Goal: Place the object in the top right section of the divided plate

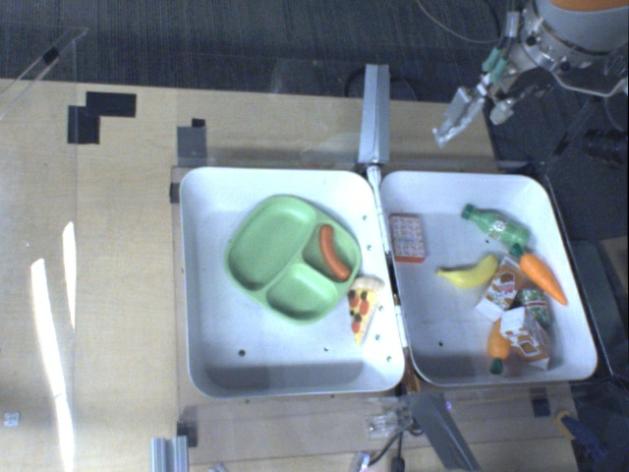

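Green divided plate (285, 257) in left bin (206, 293); hot dog (333, 252) lies in its right section. Gripper (454, 124) above the bins; whether it grasps anything, cannot tell.

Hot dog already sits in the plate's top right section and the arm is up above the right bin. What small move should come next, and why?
Probably hold the retreat and go no lower. The hot dog already lies in the top right section of the green divided plate, apart from the pizza slice beside the plate's edge. The gripper hangs above the far edge of the right bin, carrying nothing visible.
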`<state>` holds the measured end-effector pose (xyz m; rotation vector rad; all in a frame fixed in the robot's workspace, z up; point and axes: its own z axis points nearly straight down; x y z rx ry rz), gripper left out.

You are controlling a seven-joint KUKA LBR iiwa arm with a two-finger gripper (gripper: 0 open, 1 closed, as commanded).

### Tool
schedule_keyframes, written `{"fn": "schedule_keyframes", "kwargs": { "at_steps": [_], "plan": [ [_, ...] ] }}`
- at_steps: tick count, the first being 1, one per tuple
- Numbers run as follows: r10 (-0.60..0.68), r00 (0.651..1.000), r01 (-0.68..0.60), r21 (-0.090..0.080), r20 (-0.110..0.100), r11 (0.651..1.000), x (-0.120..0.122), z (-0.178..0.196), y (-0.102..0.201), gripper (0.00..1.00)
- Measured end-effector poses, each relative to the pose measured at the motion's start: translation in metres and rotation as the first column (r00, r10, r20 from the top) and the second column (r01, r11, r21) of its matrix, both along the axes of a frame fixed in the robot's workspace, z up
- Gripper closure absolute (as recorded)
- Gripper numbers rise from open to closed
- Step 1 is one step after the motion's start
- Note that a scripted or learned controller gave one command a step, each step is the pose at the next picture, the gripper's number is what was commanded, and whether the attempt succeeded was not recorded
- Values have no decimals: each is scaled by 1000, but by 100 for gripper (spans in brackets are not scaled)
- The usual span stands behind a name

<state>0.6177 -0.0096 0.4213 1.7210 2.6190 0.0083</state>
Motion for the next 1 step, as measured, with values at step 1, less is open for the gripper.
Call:
{"fn": "schedule_keyframes", "kwargs": {
  "at_steps": [1],
  "plan": [
    [-147, 989, 147, 0, -3, 989, 47, 16, -65, 0]
  ]
}}
